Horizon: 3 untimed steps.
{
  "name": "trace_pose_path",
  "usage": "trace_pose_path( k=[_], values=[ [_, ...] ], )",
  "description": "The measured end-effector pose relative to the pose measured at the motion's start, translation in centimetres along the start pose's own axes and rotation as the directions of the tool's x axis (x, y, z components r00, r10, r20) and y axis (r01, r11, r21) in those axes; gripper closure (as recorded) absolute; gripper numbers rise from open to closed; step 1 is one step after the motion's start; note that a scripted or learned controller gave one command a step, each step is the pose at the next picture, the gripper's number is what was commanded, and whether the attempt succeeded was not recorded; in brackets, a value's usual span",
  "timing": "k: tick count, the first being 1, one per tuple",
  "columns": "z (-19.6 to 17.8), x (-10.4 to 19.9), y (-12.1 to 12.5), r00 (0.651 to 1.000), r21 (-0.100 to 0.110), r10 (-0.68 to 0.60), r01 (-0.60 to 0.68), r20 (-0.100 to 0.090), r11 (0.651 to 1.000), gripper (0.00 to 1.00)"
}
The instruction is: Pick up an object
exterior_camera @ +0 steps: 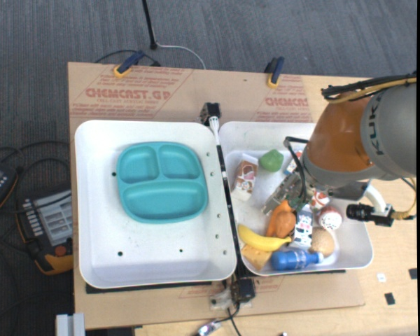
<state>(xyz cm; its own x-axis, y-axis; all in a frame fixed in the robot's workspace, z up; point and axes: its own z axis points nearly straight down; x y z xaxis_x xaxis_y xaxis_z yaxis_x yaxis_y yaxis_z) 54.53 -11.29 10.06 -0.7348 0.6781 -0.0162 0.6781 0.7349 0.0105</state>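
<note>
My gripper hangs low in the right bin, under the orange-banded wrist. Its tip is right above the upper end of an orange, carrot-like object. Nothing can be seen held in it. Around it lie a yellow banana, a blue bottle, a tan potato-like lump, a white and red ball, a white spotted card, a green round object and a small brown and white packet.
The left bin holds a teal divided plate. A ridge separates the two bins. The arm's bulk covers the right bin's upper right part. Cables and devices lie on the floor at the left.
</note>
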Motion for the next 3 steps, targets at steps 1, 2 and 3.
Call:
trace_pose_path(
  k=[1,2,3],
  values=[
    [1.2,-7.3,4.2,0.965,0.009,0.26,-0.26,-0.009,0.965,1.0],
    [-11.4,-1.9,5.7,0.983,0.011,0.184,-0.184,-0.011,0.983,1.0],
    [-4.6,0.0,-1.3,0.995,0.013,0.096,-0.095,-0.015,0.995,1.0]
  ],
)
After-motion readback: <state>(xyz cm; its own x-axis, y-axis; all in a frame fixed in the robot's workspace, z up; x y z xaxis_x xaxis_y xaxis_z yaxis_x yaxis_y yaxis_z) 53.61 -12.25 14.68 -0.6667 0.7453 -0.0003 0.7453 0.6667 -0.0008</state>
